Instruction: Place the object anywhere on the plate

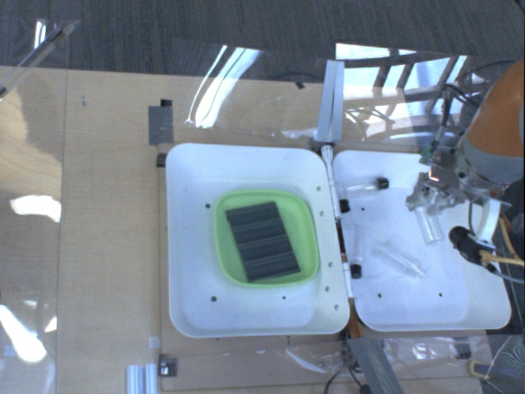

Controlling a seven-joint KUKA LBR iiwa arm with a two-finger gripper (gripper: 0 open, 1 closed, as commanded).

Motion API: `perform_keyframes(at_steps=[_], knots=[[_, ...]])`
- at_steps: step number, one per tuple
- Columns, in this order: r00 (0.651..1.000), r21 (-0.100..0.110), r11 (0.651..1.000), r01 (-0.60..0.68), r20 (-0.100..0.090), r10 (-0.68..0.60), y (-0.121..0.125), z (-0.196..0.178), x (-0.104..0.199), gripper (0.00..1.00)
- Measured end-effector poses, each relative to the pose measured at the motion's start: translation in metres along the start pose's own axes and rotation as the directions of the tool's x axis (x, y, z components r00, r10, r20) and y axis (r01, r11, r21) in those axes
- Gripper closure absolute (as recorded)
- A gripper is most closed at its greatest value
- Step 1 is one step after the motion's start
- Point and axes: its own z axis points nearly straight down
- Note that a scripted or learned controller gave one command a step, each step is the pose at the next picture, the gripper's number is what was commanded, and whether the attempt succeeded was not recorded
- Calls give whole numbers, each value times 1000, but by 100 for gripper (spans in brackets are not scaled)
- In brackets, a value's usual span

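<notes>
Two white bins [189,302] side by side on a wooden bench [82,220], grey carpet [164,15] beyond.

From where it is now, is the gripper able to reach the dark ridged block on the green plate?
Probably yes. The gripper is over the right bin, and nothing stands over the dark ridged block on the green plate.

A single fixed camera looked down at a slant from above the bench [82,220], far enough to take in both white bins [189,302], the arm [500,121] entering from the right edge.
</notes>
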Motion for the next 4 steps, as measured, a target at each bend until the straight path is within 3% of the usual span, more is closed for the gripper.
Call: perform_keyframes(at_steps=[1,2,3,4], knots=[[1000,0,1000,0,0,0,0,0,0,0],[998,-7,998,58,2,-58,86,-131,-7,0],[1000,1,1000,-20,3,20,44,-103,-44,0],[995,-2,995,-97,2,97,20,-126,-49,0]])
